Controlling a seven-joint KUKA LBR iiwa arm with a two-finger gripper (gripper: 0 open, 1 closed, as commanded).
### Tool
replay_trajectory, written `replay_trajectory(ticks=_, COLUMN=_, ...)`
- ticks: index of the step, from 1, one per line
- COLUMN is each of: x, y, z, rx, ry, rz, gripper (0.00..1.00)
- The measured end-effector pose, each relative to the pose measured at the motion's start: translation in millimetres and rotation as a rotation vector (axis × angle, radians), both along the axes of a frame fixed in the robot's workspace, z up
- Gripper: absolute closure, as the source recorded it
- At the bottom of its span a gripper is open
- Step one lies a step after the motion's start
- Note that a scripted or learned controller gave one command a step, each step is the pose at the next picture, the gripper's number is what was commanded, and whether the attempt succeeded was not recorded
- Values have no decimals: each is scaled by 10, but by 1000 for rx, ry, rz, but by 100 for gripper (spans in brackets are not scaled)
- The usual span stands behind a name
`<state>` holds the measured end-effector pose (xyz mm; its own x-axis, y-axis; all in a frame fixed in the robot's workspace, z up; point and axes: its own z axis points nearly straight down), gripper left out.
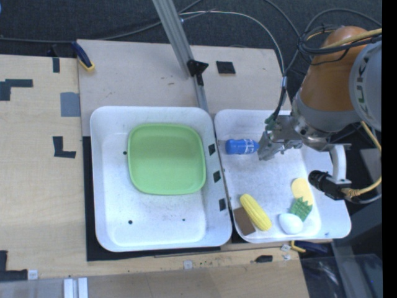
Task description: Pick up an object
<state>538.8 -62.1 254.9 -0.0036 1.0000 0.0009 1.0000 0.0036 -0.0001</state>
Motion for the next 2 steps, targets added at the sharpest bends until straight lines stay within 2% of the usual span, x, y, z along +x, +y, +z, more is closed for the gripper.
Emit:
replay_trajectory(ticks=1, x=15, y=447, z=10, rx=0, ry=1, rz=0, gripper=100)
replay_trajectory(ticks=2, x=21, y=973, z=-171, rx=0, ry=2, rz=0, gripper=100)
